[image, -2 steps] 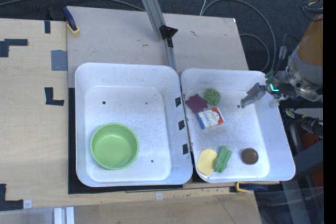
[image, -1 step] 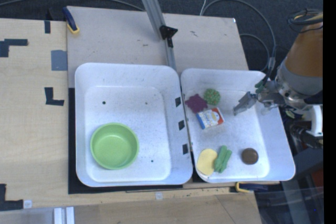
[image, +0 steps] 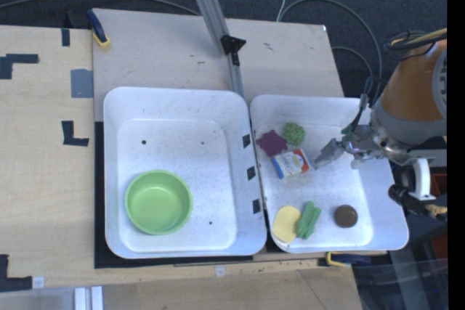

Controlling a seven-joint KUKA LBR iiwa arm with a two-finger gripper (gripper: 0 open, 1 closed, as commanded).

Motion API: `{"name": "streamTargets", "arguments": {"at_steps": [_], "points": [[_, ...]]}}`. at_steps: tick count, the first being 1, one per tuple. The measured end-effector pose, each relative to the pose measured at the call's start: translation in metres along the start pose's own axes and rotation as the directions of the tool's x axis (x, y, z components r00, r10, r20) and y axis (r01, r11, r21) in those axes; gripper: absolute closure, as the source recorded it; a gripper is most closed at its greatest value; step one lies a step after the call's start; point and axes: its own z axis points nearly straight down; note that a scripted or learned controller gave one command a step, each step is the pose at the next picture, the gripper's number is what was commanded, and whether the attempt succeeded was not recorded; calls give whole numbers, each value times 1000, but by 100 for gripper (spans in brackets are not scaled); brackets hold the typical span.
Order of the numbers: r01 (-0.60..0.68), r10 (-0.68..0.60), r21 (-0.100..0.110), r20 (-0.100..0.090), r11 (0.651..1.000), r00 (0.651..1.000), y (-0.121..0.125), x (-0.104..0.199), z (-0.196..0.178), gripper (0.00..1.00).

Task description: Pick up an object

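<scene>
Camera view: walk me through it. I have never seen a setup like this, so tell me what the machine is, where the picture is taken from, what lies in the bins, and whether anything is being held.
The picture comes from one fixed camera above the bench, looking down at a slant. The grey and orange shape on the right is a robot arm; its gripper, a two-finger claw, reaches over the right bin. I see nothing between its fingers, so nothing is held yet.

Two shallow white bins sit side by side. The left bin holds a green bowl. The right bin holds small items: a purple piece, a green bumpy ball, a small packet just beside the gripper, a yellow piece, a green stick-like toy and a brown round thing.

A metal pole crosses the top.
</scene>
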Motion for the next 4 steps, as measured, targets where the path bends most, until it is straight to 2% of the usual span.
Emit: {"name": "streamTargets", "arguments": {"at_steps": [1,2,3,4], "points": [[-1,1,2,-1,1000,1000,-9,-6,56,0],[1,-1,-3,-1,1000,1000,-8,-5,43,100],[1,-1,-8,1,1000,1000,-9,-2,1,100],[1,-1,-12,2,1000,1000,-5,-3,-62,100]]}}
